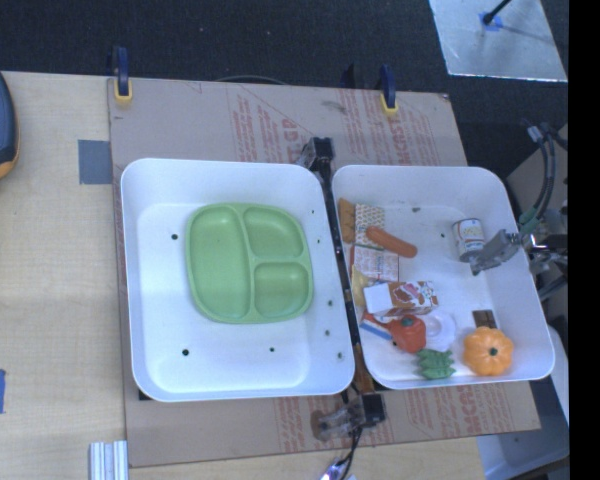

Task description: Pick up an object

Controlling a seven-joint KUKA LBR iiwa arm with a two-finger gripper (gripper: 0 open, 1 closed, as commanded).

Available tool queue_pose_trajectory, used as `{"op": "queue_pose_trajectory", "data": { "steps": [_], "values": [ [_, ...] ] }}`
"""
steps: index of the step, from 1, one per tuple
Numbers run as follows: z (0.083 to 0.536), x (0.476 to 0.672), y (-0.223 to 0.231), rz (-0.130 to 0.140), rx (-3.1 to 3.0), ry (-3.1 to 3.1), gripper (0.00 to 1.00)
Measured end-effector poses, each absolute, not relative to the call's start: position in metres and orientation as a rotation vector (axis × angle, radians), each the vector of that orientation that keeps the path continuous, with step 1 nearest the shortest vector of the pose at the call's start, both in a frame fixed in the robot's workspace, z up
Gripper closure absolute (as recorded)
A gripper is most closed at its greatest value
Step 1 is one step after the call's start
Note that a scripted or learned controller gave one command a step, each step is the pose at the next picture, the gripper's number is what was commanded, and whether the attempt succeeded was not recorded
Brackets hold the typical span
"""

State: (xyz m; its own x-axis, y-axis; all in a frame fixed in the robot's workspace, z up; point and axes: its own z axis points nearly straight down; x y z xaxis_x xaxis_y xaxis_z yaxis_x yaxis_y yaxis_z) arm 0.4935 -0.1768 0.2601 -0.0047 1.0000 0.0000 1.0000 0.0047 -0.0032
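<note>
A: Left bin?
B: Shallow white plastic, rounded corners, glossy. Holds a pale green divided plate, smooth, matte, three compartments, rounded-square outline.

A: Right bin?
B: Same white plastic. The pickable clutter is all in here. Orange toy pumpkin, ribbed and round, near the front right corner. Just left of it a small green bumpy toy, maybe broccoli, can't tell. Red rounded toy, tomato-like, beside flat printed packets stacked along the left wall. Orange carrot-shaped piece, long and tapered, lies tilted on the packets. Small cylindrical can with a printed label near the right wall. Small dark brown flat block above the pumpkin.

A: Gripper?
B: Gripper, grey metal, comes in over the right rim, just below the can. Jaws: can't tell if wide or narrow, too small and blurred. Nothing seen between them.

A: Underneath?
B: Brown cardboard sheet with red print, clamped at the back, on a light wood-grain surface.
</note>
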Motion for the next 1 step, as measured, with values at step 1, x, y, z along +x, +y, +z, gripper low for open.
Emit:
{"op": "queue_pose_trajectory", "data": {
  "steps": [1],
  "values": [
    [0.1294,0.5434,-0.1280,0.010,-2.201,-2.224,0.00]
  ]
}}
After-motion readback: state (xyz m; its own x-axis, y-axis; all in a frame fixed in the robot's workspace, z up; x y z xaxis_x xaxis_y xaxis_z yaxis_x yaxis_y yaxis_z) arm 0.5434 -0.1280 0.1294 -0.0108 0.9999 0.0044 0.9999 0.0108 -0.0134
